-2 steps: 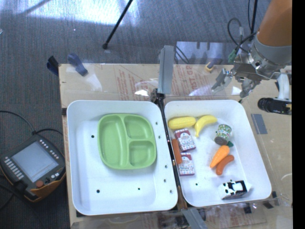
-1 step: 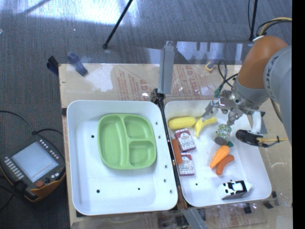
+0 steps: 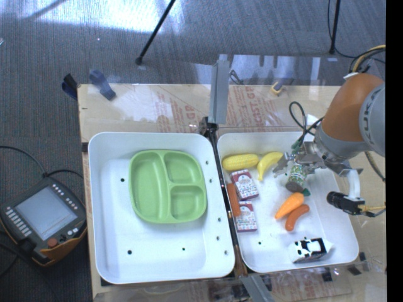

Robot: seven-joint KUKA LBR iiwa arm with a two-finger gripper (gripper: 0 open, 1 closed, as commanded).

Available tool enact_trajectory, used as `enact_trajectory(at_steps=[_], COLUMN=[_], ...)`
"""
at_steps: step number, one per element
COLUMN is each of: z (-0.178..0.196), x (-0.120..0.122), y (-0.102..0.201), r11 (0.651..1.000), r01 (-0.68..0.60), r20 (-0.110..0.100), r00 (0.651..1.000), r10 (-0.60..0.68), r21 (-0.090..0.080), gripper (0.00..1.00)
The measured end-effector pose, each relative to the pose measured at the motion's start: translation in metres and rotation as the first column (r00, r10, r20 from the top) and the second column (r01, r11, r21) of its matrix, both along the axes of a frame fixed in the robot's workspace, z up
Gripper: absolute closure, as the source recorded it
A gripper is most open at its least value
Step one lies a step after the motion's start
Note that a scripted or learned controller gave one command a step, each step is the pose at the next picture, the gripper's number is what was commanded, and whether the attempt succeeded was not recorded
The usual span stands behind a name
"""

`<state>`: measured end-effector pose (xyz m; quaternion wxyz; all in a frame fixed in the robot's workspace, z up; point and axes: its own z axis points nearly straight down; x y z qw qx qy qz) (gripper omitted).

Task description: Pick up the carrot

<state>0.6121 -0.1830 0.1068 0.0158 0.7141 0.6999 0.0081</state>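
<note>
- The carrot (image 3: 289, 204) lies in the right bin (image 3: 340, 241), right of centre, leafy end pointing toward the far right corner.
- The gripper (image 3: 296, 180) hangs just beyond the carrot's leafy end; whether it is spread or pressed together cannot be told.
- A sausage (image 3: 296, 217) lies just beside the carrot, on its near side.
- A green plate (image 3: 167, 185) sits in the left bin (image 3: 113, 250).
</note>
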Motion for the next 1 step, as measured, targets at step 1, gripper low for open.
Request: enact_trajectory(at_steps=[1], z=[-0.0183], x=[-0.0495], y=[-0.0246], r11=[1.000], r01=[-0.012], r20=[-0.033], r00=[0.999], r10=[0.012], r21=[0.017], gripper=[0.00])
